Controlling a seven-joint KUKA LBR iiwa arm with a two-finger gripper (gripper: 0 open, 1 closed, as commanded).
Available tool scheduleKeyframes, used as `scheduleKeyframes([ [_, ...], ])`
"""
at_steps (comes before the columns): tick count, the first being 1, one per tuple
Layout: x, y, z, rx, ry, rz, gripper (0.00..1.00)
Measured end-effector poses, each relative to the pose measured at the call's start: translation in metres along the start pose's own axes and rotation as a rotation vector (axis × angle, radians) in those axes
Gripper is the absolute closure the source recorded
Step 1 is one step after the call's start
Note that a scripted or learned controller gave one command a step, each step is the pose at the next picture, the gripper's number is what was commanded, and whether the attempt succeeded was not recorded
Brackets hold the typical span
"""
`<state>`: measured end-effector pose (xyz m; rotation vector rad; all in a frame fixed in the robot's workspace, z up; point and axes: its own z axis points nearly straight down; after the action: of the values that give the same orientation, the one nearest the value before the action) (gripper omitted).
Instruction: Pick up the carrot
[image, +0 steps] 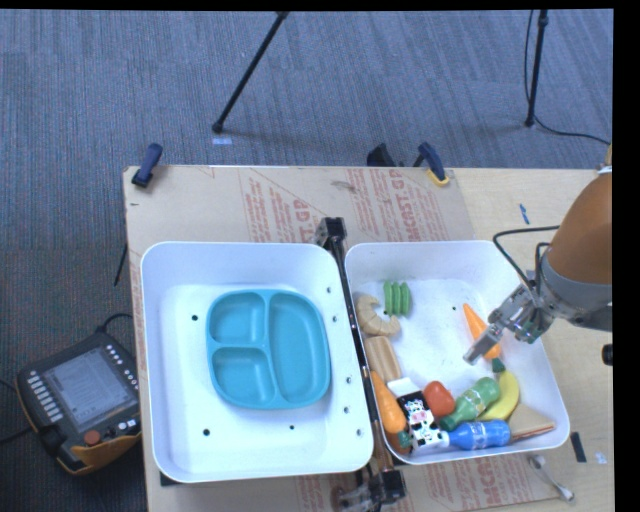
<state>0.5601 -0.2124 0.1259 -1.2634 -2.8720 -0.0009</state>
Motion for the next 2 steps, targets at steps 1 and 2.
scheduleKeyframes([
  [1,0.000,0.043,0.041,-0.001,0.000,-0.361,0.00],
  [2,0.042,0.009,0.041,-0.001,0.000,-0.505,0.00],
])
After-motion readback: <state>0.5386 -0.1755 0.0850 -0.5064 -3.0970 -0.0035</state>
